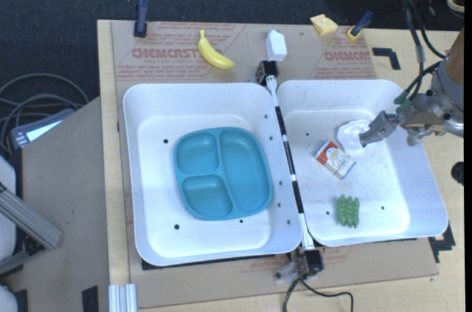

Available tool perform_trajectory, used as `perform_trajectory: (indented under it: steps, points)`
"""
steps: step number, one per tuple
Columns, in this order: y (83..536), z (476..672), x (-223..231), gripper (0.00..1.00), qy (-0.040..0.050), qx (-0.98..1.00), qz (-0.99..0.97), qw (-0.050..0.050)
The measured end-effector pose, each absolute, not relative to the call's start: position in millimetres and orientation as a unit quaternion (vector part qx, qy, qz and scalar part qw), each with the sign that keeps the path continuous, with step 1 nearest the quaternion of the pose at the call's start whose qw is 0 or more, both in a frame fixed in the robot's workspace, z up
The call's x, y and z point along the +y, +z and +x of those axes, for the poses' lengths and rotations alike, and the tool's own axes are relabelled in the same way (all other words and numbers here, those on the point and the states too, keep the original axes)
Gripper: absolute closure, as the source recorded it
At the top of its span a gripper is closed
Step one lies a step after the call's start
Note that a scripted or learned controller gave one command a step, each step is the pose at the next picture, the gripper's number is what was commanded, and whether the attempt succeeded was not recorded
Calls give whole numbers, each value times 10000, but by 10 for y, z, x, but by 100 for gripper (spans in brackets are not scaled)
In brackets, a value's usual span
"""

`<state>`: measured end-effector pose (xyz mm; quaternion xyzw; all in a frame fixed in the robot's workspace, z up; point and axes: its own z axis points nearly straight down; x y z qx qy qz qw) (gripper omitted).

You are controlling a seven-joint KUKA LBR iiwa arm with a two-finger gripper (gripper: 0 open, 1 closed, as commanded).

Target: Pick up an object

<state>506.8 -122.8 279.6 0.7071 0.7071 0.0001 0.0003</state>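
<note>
The left bin [140,156] holds one blue divided plate [221,172]. The right bin [420,178] holds three things: one small red-and-white packet [334,158], one green bumpy toy [348,211], and one crumpled white object [352,133] touching the claw [370,133]; whether the claw is spread or pinching, I cannot tell. One banana [213,52] lies on the counter [110,119].

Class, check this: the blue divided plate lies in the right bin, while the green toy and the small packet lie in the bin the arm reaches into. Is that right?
Not quite. The camera view shows the blue divided plate in the left bin. The green toy and small packet do lie in the right bin, where the gripper reaches.
</note>
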Motion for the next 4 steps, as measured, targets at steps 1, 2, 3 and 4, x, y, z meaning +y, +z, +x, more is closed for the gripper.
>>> perform_trajectory:
  steps: [1, 2, 3, 4]
  points:
    - [1398, 5526, -1000, 0, -7, 7071, 7071, -15]
    - [846, 5758, -1066, 0, -2, 7069, 7073, -9]
    - [946, 5762, -1067, 100, 2, 7066, 7076, 1]
    - [1893, 5858, -558, 100, 6, 7075, 7067, 4]
